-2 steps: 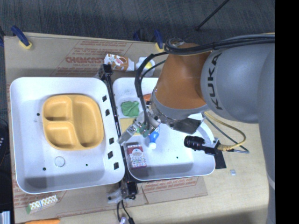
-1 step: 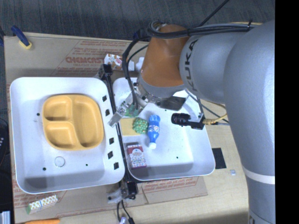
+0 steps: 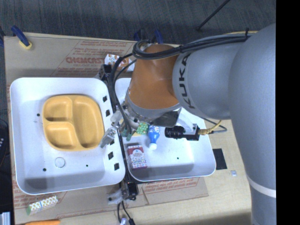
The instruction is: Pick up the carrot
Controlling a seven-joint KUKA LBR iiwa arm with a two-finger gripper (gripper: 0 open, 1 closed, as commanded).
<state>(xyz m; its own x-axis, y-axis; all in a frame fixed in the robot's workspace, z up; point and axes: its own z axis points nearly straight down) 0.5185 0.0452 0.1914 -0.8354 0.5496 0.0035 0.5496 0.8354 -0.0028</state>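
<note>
Where the orange carrot lies I cannot say with certainty. A thin orange sliver (image 3: 41, 222), cut off by the bottom edge of the view and lying on the bench below the left white bin (image 3: 18, 125), may be it. It could equally lie in the right white bin (image 3: 197, 161), under the bulk of the grey arm with its orange band (image 3: 154, 78).

The pincer (image 3: 117, 131) hangs low over the seam between the 2 bins. The arm's wrist crowds it, and I cannot tell whether it is wide or narrow. I see nothing held in it.

Just beside it in the right bin are a small green item (image 3: 140, 128), a blue-and-white bottle (image 3: 153, 136) and a red-and-white carton (image 3: 136, 156). The left bin holds a yellow divided plastic plate (image 3: 72, 121) with 3 compartments. A green-and-white packet (image 3: 42, 204) lies on the bench near the orange sliver.

The step in hand looks like the search and approach, with the grasp not yet made. To do it well, the pincer should be lifted clear of the bin walls first. It should then be lined up across the carrot's narrow width rather than along its length. It should come straight down, well apart from the bottle and carton, so that neither gets caught.
</note>
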